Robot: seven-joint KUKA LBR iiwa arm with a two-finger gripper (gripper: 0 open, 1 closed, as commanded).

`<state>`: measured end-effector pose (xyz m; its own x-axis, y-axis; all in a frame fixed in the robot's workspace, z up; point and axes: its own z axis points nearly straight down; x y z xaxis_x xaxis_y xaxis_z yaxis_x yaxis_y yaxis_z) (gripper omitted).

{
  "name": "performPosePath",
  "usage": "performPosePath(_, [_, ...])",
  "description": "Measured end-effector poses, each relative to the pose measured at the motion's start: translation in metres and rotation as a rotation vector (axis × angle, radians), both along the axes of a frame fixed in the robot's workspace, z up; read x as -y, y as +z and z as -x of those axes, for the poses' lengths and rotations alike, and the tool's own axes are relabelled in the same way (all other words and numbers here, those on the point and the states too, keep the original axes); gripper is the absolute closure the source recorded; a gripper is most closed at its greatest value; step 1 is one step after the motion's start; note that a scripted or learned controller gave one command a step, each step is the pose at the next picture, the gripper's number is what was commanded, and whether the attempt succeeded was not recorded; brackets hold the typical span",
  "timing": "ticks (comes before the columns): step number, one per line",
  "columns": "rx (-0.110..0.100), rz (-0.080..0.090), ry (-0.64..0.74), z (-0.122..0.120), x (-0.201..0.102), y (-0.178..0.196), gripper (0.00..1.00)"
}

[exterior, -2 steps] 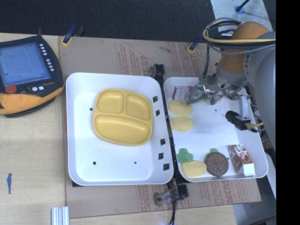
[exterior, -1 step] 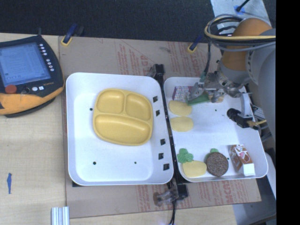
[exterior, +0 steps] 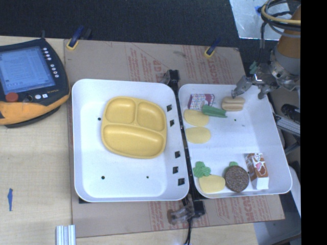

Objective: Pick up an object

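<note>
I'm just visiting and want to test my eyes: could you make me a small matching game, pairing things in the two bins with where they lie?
Things:
1. yellow divided plate
2. brown round cookie
3. tan bun
4. green bean

Places:
A. near edge of the right bin
B. far end of the right bin, just below the gripper
C. left bin
D. beside the bun, on its left

Pairs: 1-C, 2-A, 3-B, 4-D
</note>
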<state>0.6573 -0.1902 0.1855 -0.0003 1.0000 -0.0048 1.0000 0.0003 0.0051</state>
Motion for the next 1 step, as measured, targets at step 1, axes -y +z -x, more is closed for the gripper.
performPosePath(1, [-0.011,-0.004,0.006,0.0016,-0.0115,-0.0564,0.00])
